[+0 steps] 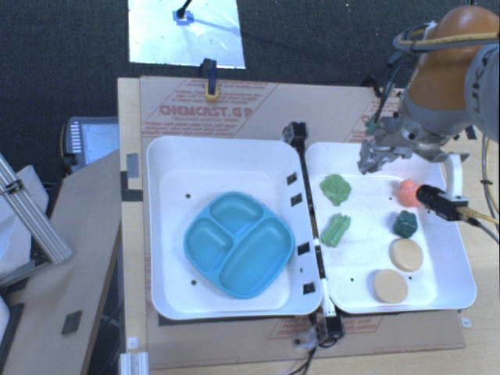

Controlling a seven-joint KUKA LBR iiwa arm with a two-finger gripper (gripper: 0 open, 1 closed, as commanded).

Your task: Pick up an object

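Observation:
In the right bin lie a light green leafy piece, a ridged green piece, a pink-orange ball, a dark teal lump and two tan discs. My gripper hangs over the far part of this bin, up and to the right of the leafy piece. Nothing shows between its fingers.
The left bin holds a blue divided plate. A black clip strip runs between the two bins. Brown cardboard lies under the bins, and a shiny metal sheet sits beyond the bench.

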